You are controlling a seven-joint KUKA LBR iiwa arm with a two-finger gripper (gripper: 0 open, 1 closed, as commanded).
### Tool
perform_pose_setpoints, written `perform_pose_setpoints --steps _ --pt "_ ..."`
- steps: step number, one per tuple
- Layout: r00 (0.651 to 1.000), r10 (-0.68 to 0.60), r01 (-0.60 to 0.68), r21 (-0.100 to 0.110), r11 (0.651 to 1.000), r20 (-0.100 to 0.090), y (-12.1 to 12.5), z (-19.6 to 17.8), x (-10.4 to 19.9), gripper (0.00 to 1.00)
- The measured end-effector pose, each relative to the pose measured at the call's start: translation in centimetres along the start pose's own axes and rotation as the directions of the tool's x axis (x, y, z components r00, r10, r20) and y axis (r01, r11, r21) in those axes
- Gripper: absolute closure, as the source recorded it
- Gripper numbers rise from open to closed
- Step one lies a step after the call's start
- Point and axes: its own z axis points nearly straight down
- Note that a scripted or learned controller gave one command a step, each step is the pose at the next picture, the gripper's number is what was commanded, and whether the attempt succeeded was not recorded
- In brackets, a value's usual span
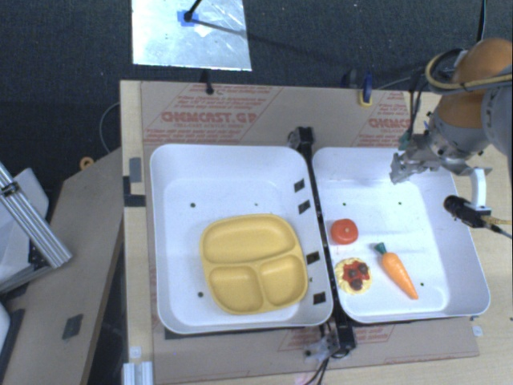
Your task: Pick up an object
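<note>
Right bin: carrot, tomato, pizza lying near its front. Gripper hovering at the back, carrying nothing; finger opening indiscernible. Risk: carrot rolling away under an off-centre pinch.

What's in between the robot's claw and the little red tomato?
Nothing. In the camera view, the gripper hangs over the far end of the right bin, and just bare white bin floor stretches from there to the tomato.

arm: enters from right, wrist bent down | claw: low, pointing left
</note>
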Motion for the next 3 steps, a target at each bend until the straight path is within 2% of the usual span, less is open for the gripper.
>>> perform_pose_setpoints --steps 1,2,3 --pt "1.000 0.001 -0.001 -0.001 1.000 0.000 -0.4 -5.8 -0.8 1.00" --pt "1.000 -0.003 0.003 -0.002 1.000 0.000 0.6 -10.7 -0.7 1.00" --pt "1.000 -0.003 0.003 0.001 1.000 -0.001 0.8 -13.1 -0.7 1.00"
